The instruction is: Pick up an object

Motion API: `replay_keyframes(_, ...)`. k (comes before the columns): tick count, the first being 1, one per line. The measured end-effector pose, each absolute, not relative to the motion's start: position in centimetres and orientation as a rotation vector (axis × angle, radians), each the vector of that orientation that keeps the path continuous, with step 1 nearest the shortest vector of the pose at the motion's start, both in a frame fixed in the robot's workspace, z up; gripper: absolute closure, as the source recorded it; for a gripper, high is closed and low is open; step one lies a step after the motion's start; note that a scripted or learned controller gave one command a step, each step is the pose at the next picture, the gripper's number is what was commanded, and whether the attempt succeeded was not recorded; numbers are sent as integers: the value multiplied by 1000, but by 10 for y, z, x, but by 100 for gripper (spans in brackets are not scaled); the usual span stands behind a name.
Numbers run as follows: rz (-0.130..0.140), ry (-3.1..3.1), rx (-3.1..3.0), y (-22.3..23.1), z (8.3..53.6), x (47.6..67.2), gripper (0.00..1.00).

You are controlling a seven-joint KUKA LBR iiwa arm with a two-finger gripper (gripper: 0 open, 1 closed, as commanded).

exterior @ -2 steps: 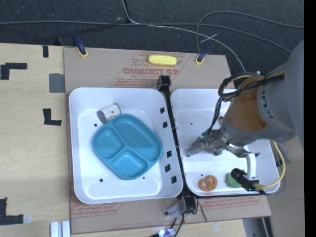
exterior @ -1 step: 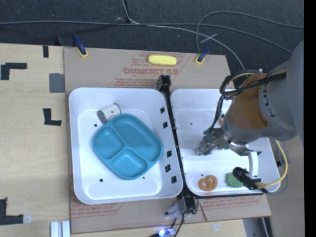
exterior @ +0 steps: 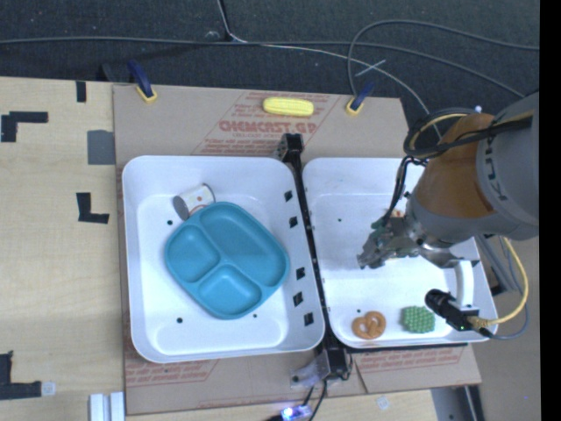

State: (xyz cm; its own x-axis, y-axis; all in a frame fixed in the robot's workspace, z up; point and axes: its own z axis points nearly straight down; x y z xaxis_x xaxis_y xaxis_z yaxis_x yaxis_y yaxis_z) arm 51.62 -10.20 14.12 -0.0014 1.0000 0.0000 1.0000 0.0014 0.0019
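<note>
The dark end effector (exterior: 375, 251), finger state indiscernible, hovers in the right white bin (exterior: 346, 191), well above-left of the small brown pretzel (exterior: 369, 325) and green textured block (exterior: 418, 319).

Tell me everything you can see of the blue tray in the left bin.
The blue tray is a light blue, plastic-looking plate with rounded corners and three compartments: two smaller ones and one larger. It lies flat, open side up, turned at a slant on the floor of the left bin, near the middle. A small white and grey object sits at its upper left corner, close or touching; I cannot tell which.
</note>
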Motion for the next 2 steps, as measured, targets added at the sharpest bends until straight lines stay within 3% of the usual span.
replay_keyframes(1, 4, 2219, 2218, -107, 203, 515, 100)
replay_keyframes(2, 2, 2221, 2219, -107, 231, 516, 100)
